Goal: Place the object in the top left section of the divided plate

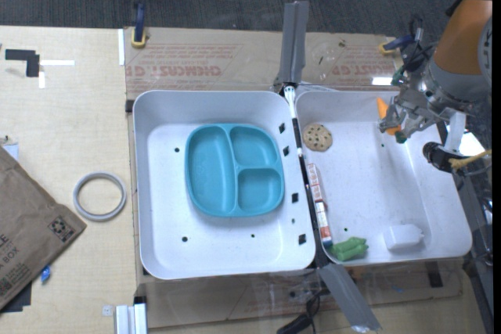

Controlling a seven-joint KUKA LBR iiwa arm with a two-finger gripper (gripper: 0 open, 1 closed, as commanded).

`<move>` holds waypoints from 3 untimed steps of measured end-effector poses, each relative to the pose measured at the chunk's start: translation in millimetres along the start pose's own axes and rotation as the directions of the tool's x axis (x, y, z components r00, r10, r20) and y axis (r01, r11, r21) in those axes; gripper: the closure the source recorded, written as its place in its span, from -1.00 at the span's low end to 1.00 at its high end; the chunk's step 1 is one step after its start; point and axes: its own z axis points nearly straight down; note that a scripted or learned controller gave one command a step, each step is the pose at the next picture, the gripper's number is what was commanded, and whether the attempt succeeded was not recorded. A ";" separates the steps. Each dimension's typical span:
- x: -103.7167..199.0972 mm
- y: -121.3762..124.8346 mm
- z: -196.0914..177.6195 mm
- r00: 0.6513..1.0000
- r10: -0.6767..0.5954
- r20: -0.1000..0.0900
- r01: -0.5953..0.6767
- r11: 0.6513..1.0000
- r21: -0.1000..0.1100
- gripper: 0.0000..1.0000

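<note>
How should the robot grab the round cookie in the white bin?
The cookie looks like a flat disc lying face up near the right bin's far left corner, close to the divider wall. Probably best to come straight down from above and pinch its rim across the middle, with the fingers lined up along the divider so neither one has to squeeze between cookie and wall.

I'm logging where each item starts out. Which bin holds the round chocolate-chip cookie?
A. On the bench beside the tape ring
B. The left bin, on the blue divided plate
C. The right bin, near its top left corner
C: the cookie lies on the floor of the right bin, near its top left corner, apart from the blue divided plate in the left bin.
</note>
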 end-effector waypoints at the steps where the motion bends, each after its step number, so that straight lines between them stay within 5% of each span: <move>1: 74.3 -13.8 -18.6 0.983 -0.185 0.000 0.185 0.983 0.000 1.00; 2: 131.8 -63.6 -18.1 0.987 -0.158 0.000 0.158 0.987 0.002 1.00; 3: 146.3 -91.3 -18.0 0.985 -0.173 0.000 0.173 0.985 0.003 1.00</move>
